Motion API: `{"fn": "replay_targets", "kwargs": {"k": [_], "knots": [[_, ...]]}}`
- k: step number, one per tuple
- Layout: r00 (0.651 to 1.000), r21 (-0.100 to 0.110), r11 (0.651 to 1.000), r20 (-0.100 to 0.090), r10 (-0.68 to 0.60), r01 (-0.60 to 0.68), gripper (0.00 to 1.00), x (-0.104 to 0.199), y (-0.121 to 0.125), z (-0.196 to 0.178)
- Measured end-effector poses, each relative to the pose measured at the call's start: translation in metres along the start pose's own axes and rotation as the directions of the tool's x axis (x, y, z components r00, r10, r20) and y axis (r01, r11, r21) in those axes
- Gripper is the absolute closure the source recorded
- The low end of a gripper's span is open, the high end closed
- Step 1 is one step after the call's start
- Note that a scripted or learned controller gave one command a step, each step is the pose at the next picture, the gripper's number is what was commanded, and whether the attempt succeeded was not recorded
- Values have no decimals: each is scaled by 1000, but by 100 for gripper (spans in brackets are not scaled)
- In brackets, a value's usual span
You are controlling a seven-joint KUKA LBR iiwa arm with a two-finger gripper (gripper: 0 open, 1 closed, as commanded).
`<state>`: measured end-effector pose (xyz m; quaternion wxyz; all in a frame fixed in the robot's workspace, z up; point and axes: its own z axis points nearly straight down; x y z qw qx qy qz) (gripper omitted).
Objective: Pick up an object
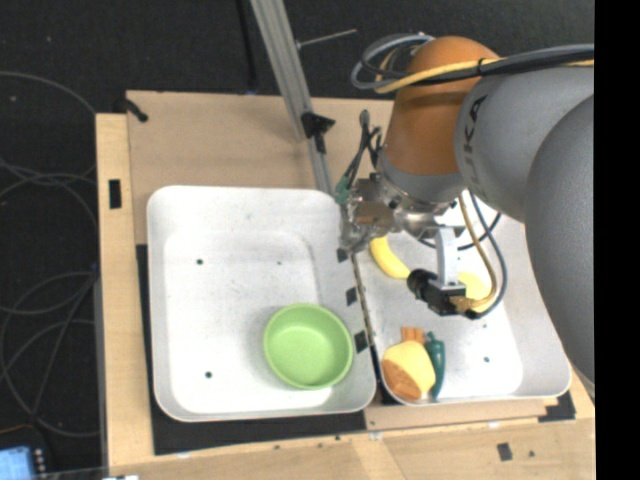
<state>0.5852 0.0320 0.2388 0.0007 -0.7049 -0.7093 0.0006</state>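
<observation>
- Claw [372, 230] hangs low over the right bin [520, 368], its finger state impossible to tell.
- Banana [388, 259] lies just beside it; centre over the fruit before descending.

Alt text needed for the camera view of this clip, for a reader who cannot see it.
A grey arm with an orange band reaches down over the right white bin, just above a yellow banana. An orange-yellow object lies at that bin's front corner, and a green bowl sits in the left white bin.
</observation>
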Motion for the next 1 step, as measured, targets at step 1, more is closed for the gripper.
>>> {"fn": "replay_targets", "kwargs": {"k": [1], "knots": [[1000, 0, 1000, -2, -1, 1, 100, 49, -10, -2]]}}
